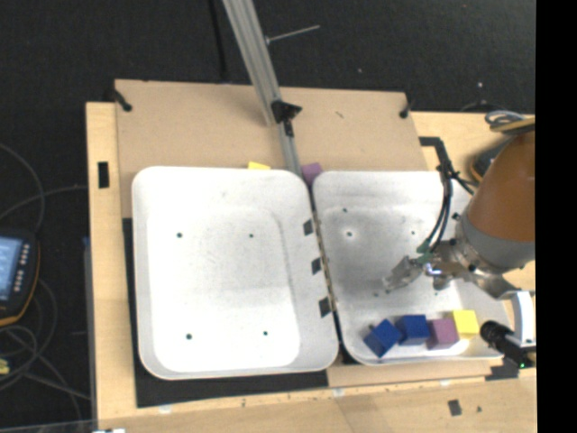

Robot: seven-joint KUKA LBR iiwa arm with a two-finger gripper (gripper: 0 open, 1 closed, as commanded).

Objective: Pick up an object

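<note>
Several small blocks lie along the front edge of the right bin (361,197): a dark blue block (382,336), a second blue block (415,327), a purple block (443,333) and a yellow block (466,322). My gripper (403,275) hangs over the middle of the right bin, just behind and above the blocks, pointing left. It is small and blurred in the camera view. No block shows at its tip.
The left bin (144,242) sits beside the right one. A yellow piece (259,165) and a purple piece (311,171) lie on the bench behind the bins. A slanted metal rail (252,43) runs from the top toward the bins' junction.
</note>
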